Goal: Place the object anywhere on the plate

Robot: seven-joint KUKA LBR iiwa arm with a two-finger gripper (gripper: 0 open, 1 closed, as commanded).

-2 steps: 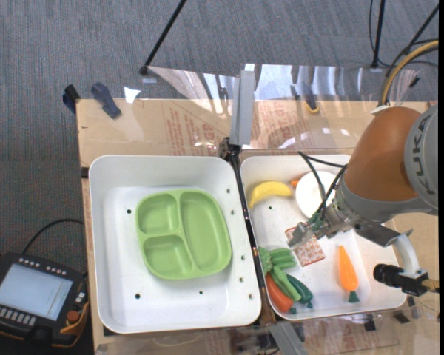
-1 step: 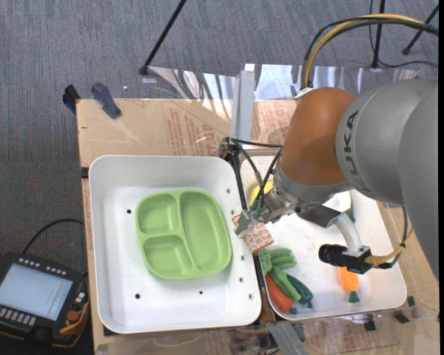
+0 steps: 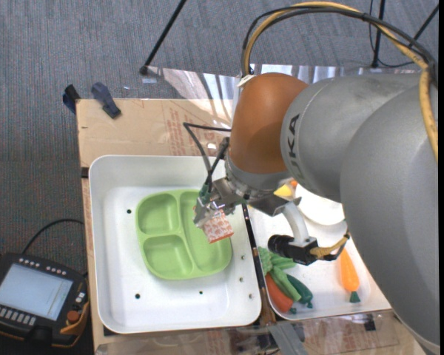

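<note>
Camera view: two-finger gripper [image 3: 209, 211] is hanging over the right-hand part of the light green, three-compartment plastic plate [image 3: 179, 233], fingers closed down on a small flat packet, white with red-pink print [image 3: 218, 229]. The packet is sitting between and just below the fingertips, tilted, with its long axis running down and to the right across the plate. It is lying directly over the plate's right side, near the right rim, above the large right compartment; whether it is touching the plate surface cannot be told from this slant.

Judgement: a release would be dropping it inside the rim, though close to that right edge.

The plate is resting flat in the left shallow white bin [image 3: 115, 198], with bare bin floor around it. Right of the plate, the neighbouring white bin [image 3: 370, 298] is holding an orange carrot toy [image 3: 348, 274] and green toy vegetables [image 3: 288, 276].
</note>
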